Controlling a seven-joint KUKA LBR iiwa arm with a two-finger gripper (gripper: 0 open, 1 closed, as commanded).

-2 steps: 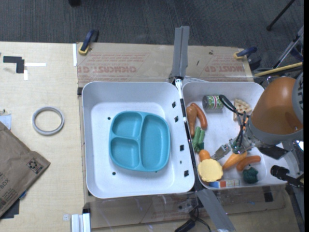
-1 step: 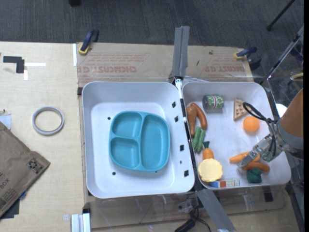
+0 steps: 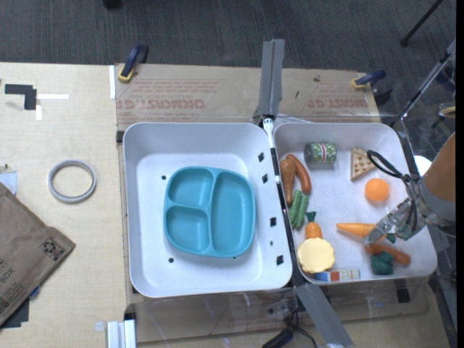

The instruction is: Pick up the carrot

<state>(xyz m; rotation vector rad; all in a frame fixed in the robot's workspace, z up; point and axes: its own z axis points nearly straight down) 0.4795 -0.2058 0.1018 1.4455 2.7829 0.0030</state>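
The carrot lies on the floor of the right bin, near its right side, below the orange ball. The tool sits low at the carrot's right tip; whether it is wide or narrow cannot be told. The step looks like the final approach to a grasp. Next, it must straddle the carrot's body rather than the second carrot just beside it.

You view the scene from one fixed camera mounted above the pale wooden bench, looking down at a slant. Both shallow white plastic bins sit mid-frame at moderate range. The dark grey carpeted floor lies along the top edge.
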